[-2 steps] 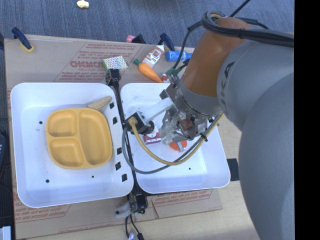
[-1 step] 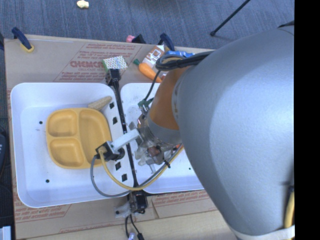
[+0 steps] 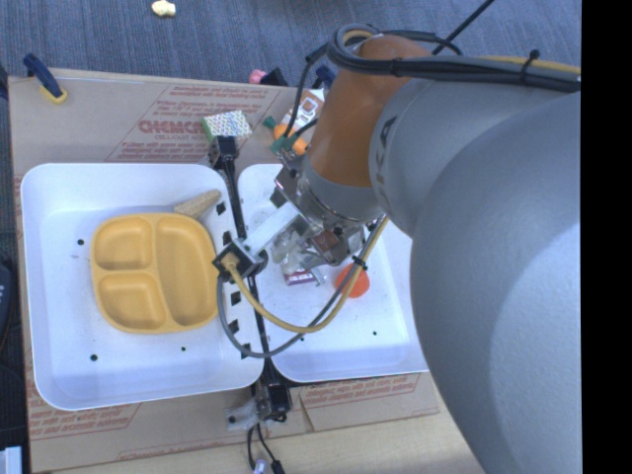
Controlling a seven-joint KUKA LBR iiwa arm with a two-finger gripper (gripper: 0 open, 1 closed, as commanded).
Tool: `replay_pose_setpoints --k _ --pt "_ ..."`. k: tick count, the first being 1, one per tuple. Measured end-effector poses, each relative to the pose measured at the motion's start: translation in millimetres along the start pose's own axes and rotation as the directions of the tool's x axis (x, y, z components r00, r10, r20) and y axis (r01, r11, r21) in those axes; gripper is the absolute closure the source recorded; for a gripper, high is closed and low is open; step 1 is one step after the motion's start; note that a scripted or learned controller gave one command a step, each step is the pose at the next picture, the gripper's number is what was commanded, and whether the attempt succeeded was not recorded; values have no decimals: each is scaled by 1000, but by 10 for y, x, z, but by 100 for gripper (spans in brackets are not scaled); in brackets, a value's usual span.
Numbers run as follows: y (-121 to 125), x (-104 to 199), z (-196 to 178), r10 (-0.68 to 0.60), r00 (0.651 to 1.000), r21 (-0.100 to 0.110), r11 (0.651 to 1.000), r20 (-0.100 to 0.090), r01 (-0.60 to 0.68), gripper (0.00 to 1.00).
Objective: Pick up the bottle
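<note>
— Camera view first: what did we find in the left bin (image 3: pixel 39 294)?

— We saw a yellow divided plate (image 3: pixel 153 270) lying flat in it, three compartments, nothing in any of them. Just beyond the plate's far corner lay a small tan piece (image 3: pixel 197 203), near the wall shared with the other bin.

— And along that shared wall?

— We noted a black cable (image 3: pixel 233 227) running down it, with a yellow hose (image 3: pixel 296 326) curling out into the right bin (image 3: pixel 390 349).

— What did the right bin hold?

— We made out a clear, crinkled bottle (image 3: pixel 291 248) near its middle, lying under the arm's wrist, and an orange round thing (image 3: pixel 352 281) just beside it to the right. A dark red label (image 3: pixel 300 276) showed at the bottle's near side.

— The gripper (image 3: pixel 318 245)?

— It was low over the bottle, below the orange band (image 3: pixel 346 117). We could not tell whether its jaws were apart or closed, nor whether they touched the bottle.
</note>
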State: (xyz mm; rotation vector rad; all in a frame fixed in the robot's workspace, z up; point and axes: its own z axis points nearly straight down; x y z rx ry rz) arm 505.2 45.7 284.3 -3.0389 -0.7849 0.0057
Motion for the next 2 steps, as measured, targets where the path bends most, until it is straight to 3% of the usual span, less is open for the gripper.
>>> replay_pose_setpoints --k 1,2 --pt "-273 -183 218 295 955 -1 955 0 -295 100" --pt "-365 -89 -222 -118 993 0 993 0 118 100"
